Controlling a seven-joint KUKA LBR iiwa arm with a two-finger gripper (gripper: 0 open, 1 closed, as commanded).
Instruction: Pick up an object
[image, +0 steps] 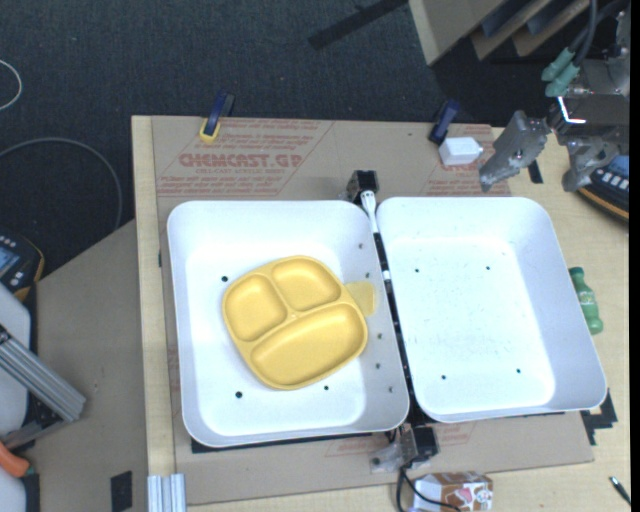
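A yellow divided plate (293, 321) with three compartments lies in the middle of the left white bin (190, 300). A small pale yellow piece (362, 296) peeks out from under the plate's right edge. My gripper (548, 162) hangs at the upper right, above the bench behind the far right corner of the right bin (540, 300), well away from the plate. Its two grey fingers (510, 150) stand apart with nothing between them, so it is open.
A small white block (460, 152) sits on the board behind the right bin, just left of the gripper. Blue clamps (215, 115) hold the board's far edge. A green object (586, 300) lies outside the right bin's right rim.
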